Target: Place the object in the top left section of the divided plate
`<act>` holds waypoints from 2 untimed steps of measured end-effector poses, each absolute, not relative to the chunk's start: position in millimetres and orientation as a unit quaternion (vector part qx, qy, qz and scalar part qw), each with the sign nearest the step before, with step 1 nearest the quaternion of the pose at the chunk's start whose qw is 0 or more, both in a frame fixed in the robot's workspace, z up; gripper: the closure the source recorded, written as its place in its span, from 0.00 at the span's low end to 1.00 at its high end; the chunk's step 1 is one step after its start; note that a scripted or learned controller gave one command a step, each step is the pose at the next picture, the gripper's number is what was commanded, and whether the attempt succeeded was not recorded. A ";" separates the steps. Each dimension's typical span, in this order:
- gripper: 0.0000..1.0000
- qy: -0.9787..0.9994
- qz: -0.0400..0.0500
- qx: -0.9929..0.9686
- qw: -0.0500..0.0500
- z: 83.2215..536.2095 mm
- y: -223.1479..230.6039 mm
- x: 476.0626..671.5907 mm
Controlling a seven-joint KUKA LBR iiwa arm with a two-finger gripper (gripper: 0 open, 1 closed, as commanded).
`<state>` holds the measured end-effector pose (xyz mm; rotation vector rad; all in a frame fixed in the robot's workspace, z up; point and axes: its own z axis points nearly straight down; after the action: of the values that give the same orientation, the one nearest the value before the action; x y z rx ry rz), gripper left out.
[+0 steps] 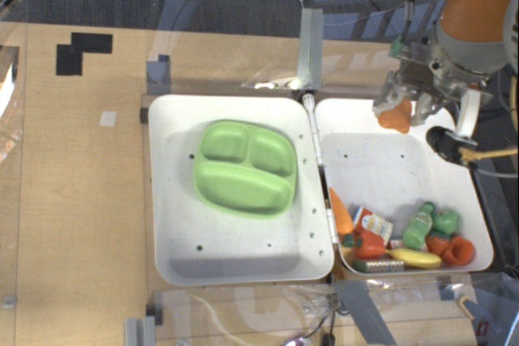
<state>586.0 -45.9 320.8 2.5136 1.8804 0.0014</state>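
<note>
- Your object is the orange piece (396,117) hanging at the gripper (403,108), up over the far edge of the right bin (389,166) near the divider between the two bins. It appears pinched between the fingers at its upper end, so read the gripper as clenched on it, though the grip looks shallow.
- The risk from here, as I judge it: most of the piece hangs below the fingers, so a quick sweep could swing it loose and drop it short of its goal.
- The green divided plate (244,168) sits turned at an angle in the middle of the left bin (174,255), so its top left section (226,141) is not square to the bin edges. Aim by the bin alone and you may land in the neighbouring small section or on a ridge.
- The sections are shallow, and a release from height could bounce the piece out.
- Count one plate with three sections: two small along its far side, one large along its near side.
- Two white bins, side by side.
- Along the right bin's near edge lies a heap of toy food (401,237): one yellow banana (416,258), one green bottle (418,227), one carrot (340,211), and several red, orange and green pieces too crowded to count surely.
</note>
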 end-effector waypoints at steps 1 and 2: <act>1.00 0.582 0.000 0.813 0.001 288.1 -65.5 488.1; 1.00 0.535 0.000 0.845 0.001 317.3 -21.3 536.2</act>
<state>536.2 -21.3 317.3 2.6529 1.6807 0.0013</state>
